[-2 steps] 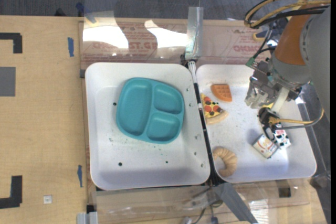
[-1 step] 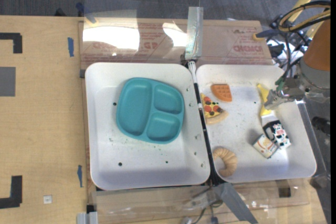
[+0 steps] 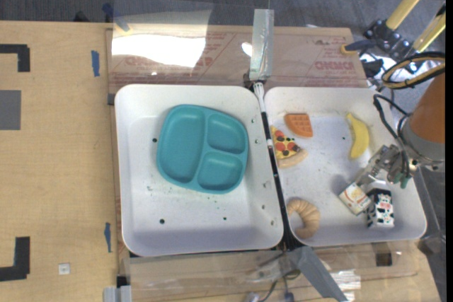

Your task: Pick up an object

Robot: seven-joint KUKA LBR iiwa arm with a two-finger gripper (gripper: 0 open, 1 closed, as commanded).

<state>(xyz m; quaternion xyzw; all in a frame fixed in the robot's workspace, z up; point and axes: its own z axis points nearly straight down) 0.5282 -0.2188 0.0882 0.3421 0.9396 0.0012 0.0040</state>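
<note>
At the right edge of the frame the tool (image 3: 382, 167) hovers over a small carton (image 3: 354, 197) in the right bin (image 3: 322, 237); whether its grip is apart or together I cannot tell.

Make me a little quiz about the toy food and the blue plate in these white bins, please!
1. True or false: the blue plate lies in the left bin.
2. Which toy lies closest to the gripper? A) banana B) small carton C) croissant
3. Fill in: the pizza slice lies just below the orange ____.

Key:
1. True.
2. B, the small carton.
3. Waffle.
</note>
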